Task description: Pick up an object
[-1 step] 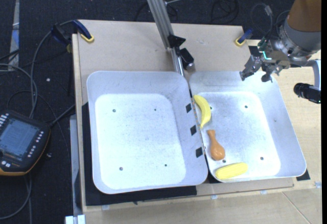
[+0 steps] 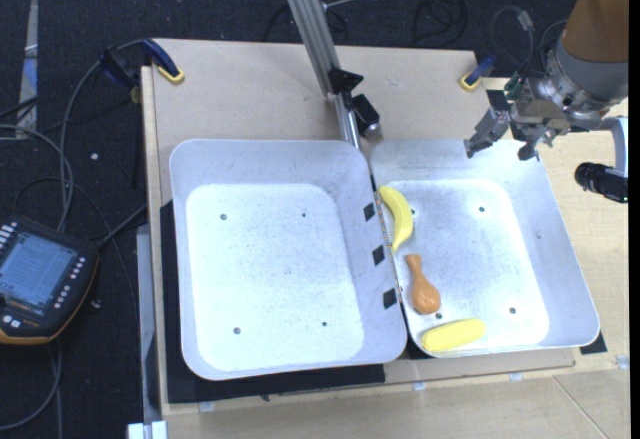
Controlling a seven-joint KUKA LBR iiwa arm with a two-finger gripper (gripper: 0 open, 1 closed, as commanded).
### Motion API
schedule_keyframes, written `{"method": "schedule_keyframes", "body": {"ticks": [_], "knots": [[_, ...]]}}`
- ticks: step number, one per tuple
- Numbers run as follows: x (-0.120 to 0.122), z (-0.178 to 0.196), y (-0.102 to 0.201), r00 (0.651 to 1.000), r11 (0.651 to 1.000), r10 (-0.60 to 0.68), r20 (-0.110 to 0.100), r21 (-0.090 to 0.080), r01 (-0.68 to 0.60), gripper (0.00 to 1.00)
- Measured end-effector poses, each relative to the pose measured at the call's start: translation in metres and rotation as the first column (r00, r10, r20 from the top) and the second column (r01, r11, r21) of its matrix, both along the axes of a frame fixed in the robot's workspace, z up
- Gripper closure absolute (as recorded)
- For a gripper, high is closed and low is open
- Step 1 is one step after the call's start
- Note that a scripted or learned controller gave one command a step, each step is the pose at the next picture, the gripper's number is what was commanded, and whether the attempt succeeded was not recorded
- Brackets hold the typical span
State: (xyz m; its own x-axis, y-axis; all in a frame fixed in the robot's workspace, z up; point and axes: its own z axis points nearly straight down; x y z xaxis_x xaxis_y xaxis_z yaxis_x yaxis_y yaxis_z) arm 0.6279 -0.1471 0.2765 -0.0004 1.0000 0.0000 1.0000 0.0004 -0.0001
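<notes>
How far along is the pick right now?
Nothing is picked yet. The banana, the orange drumstick toy and the yellow lemon-like piece all lie in the right bin. The gripper hangs open above that bin's far edge, holding nothing. Descent, grasp and lift remain.

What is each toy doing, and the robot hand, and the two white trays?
Banana: lying in the right bin, by its left wall.
Drumstick: lying flat below the banana, apart from it.
Lemon: lying at the right bin's near edge.
Gripper: open, above the right bin's far edge, holding nothing.
Right bin: holds all three toys.
Left bin: no toys in it.
</notes>
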Motion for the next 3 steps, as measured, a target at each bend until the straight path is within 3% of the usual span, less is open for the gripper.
{"method": "schedule_keyframes", "body": {"ticks": [1,3], "knots": [[0.007,-0.051,0.007,1.0,1.0,0.0,-0.004,0.001,0.0,0.0],[-0.005,-0.174,0.003,1.0,1.0,-0.001,-0.005,0.001,0.001,0.0]]}}
